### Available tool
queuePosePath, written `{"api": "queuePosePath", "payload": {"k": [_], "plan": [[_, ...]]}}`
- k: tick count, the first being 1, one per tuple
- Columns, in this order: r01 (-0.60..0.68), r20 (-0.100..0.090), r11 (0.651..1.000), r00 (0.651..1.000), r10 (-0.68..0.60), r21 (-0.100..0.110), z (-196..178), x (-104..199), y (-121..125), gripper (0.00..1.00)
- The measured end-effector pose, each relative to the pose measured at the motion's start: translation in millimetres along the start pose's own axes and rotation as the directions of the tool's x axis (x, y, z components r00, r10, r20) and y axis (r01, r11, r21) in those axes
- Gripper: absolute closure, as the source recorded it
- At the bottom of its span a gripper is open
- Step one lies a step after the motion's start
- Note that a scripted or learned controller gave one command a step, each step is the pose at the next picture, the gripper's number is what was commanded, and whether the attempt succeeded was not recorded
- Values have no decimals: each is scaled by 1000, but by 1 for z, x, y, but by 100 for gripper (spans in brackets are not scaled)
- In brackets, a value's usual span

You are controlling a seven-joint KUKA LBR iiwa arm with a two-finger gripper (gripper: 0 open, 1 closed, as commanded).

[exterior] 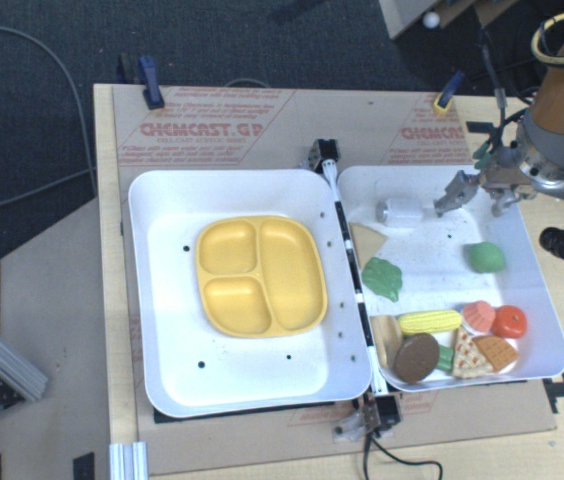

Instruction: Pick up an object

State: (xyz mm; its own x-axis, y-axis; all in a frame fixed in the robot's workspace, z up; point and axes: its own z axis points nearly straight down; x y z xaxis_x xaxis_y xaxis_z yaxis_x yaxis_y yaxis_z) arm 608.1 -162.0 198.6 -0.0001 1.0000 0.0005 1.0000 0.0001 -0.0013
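Note:
My gripper (477, 196) hovers over the back of the right bin (552, 313), its fingers spread open with nothing between them. A small pale cylinder (399, 210) lies just left of the left finger. A green ball (485, 258) sits a little in front of the gripper. Further left are a green broccoli piece (383, 278) and a tan wedge (365, 238). Along the bin's front lie a corn cob (429, 320), a brown disc (417, 356), a pizza slice (467, 356), a toast piece (498, 351), a red tomato (510, 320) and a pink piece (478, 315).
The left bin (162, 298) holds a yellow divided plate (260, 273). A raised divider (347, 258) separates the two bins. The grey and orange arm (562, 108) comes in from the upper right. Blue clamps (150, 80) grip the board's back edge.

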Motion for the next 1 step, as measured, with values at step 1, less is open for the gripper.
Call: {"api": "queuePosePath", "payload": {"k": [1], "plan": [[0,3,1000,1000,0,-3,16,-57,32,0]]}}
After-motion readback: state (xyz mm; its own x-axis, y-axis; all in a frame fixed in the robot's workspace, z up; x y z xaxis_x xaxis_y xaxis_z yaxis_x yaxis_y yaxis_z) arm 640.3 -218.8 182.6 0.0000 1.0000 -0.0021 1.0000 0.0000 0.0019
